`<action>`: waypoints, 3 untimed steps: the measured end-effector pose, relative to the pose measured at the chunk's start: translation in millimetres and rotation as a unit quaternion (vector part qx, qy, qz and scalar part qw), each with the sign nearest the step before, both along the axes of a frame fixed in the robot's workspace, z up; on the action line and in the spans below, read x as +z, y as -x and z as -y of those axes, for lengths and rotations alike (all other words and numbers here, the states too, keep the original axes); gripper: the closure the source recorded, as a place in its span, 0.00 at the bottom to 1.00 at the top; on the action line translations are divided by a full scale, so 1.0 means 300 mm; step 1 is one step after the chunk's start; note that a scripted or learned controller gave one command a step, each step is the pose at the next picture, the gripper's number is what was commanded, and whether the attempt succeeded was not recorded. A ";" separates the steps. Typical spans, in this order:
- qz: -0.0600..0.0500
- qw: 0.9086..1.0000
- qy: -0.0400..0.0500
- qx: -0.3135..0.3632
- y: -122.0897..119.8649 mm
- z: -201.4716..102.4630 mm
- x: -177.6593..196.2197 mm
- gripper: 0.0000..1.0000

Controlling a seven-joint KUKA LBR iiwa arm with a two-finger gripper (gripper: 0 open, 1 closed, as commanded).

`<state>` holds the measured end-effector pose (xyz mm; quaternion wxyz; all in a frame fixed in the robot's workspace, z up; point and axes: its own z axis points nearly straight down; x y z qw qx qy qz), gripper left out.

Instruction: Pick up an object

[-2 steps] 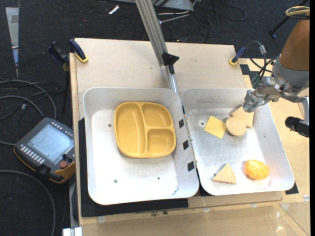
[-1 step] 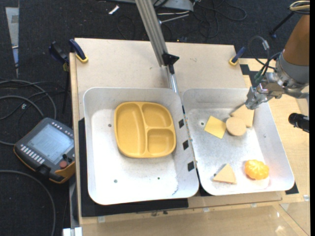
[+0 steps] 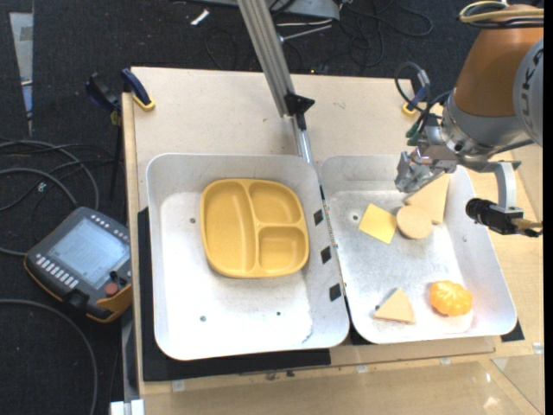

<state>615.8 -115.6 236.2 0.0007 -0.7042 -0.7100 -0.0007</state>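
My gripper (image 3: pixel 413 178) hangs over the back of the right bin (image 3: pixel 380 271), just above the upper end of a tan, bat-shaped wooden piece (image 3: pixel 423 211). A yellow square block (image 3: pixel 378 223) lies left of that piece. Near the bin's front sit a pale wedge (image 3: pixel 396 307) and an orange fruit-like object (image 3: pixel 450 298). Nothing shows between the gripper and these objects.
The left bin (image 3: pixel 173 318) holds a yellow divided plate (image 3: pixel 255 227). A slanted metal pole (image 3: pixel 270 50) crosses the back of the bench and ends between the bins. A teach pendant (image 3: pixel 82 262) lies on the floor at the left.
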 end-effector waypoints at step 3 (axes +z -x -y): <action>-0.001 1.000 0.000 0.000 -0.025 -0.575 -0.010 1.00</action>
